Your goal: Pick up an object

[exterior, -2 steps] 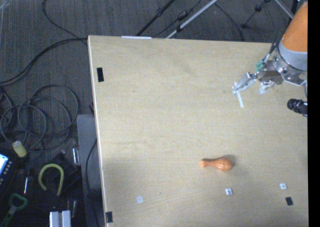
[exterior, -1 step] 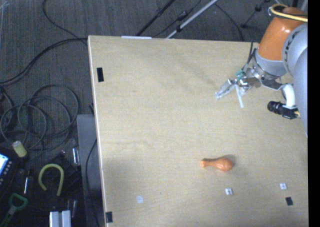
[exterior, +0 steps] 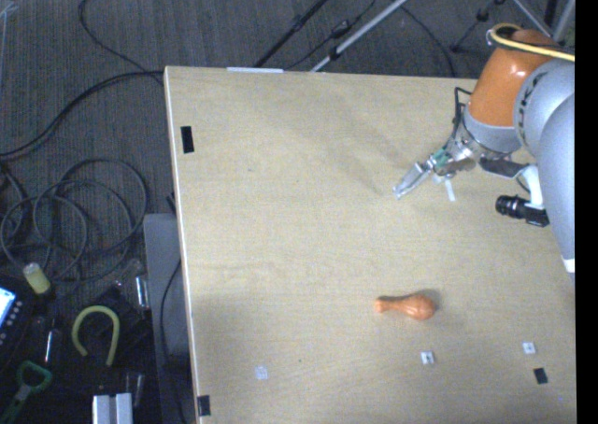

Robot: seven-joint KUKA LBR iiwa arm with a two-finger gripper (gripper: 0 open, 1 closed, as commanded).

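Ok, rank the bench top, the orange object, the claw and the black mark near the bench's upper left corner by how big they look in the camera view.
1. Bench top, by far the largest.
2. Claw and orange object: these look alike in extent, and the claw sits nearer the camera, so no ranking between them.
3. Black mark, smallest.

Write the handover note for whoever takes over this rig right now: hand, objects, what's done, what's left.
Hand: hangs over the bare upper right part of the wooden bench top, pointing left, with nothing between its fingers. Whether it is open or shut is not clear from this view.
Object: one small orange pear-shaped toy lies on its side on the bench, toward the near edge, well below the hand in the view and apart from it.
Done: nothing picked up yet.
Left: bring the hand over the toy, lower, close on it, and lift.
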